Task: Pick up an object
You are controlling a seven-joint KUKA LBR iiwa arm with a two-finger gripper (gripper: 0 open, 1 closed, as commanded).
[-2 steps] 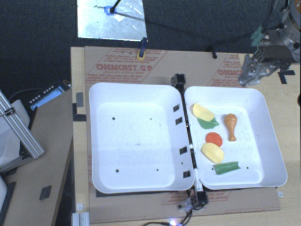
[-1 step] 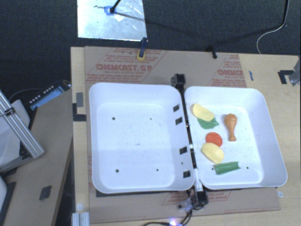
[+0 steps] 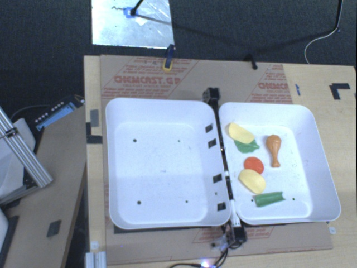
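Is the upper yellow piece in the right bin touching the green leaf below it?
Touching. In the camera view the yellow piece overlaps the upper edge of the green leaf, with no white bin floor showing between them.

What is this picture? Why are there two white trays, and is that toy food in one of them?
This picture comes from a camera fixed up high, looking down at a slant on a workbench. It belongs to a robot arm whose job is to pick up an object.

On the bench sit two shallow white bins side by side. The left bin has just a few small dark dots on its floor. The right bin holds what looks like toy food: a yellow piece touching a green leafy piece, a brown drumstick, a small red round piece, another yellow piece, and a long green piece.

Everything lies loose in the bin; nothing is being held right now.
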